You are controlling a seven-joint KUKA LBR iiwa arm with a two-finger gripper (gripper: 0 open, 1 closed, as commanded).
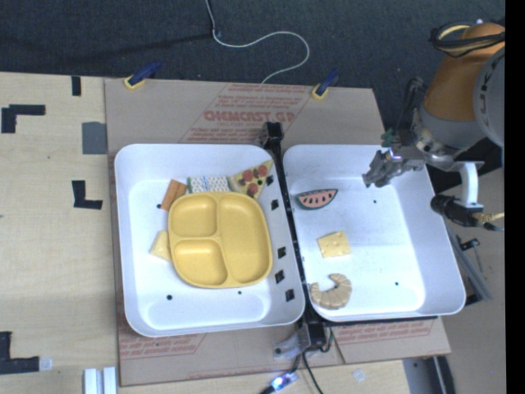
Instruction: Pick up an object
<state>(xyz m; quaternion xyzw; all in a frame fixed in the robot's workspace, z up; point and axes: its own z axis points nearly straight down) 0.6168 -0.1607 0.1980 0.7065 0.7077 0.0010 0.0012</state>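
Jaws (379,173), grip state unclear, above right bin (426,245), watermelon slice (317,198) nearby.

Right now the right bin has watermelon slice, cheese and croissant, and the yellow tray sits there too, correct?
Not quite. The yellow tray is in the left bin, not the right bin. The camera view shows the watermelon slice, cheese and croissant in the right one, as you said.

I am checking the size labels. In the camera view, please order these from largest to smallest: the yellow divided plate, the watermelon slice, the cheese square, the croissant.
1. yellow divided plate, clearly the largest
2. croissant and watermelon slice, too alike to rank
3. cheese square, slightly smaller
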